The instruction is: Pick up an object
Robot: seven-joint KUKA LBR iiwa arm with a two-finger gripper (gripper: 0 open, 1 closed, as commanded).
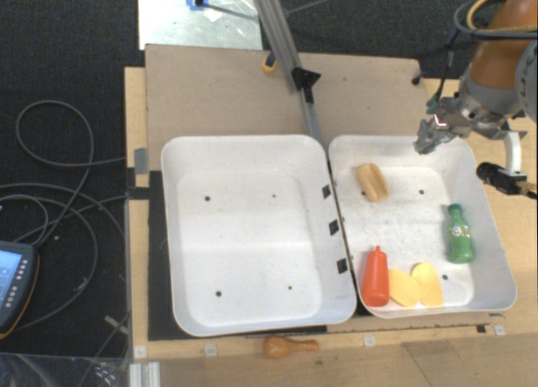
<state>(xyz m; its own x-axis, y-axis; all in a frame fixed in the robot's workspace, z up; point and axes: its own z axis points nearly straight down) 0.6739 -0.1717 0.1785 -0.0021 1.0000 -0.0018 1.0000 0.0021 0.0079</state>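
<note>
Gripper point(430, 135) hangs over the right bin's point(483, 209) far rim; I cannot tell its opening, and see nothing held. Bread roll point(371, 182), nearest object, lies left and nearer, long axis slanted.

In the right bin point(483, 209), the centre lies open; a bread roll point(371, 182) sits at eleven o'clock, a green bottle point(459, 234) at three, and a red bottle point(376, 277) beside two yellow pieces point(416, 285) crowds six.
</note>
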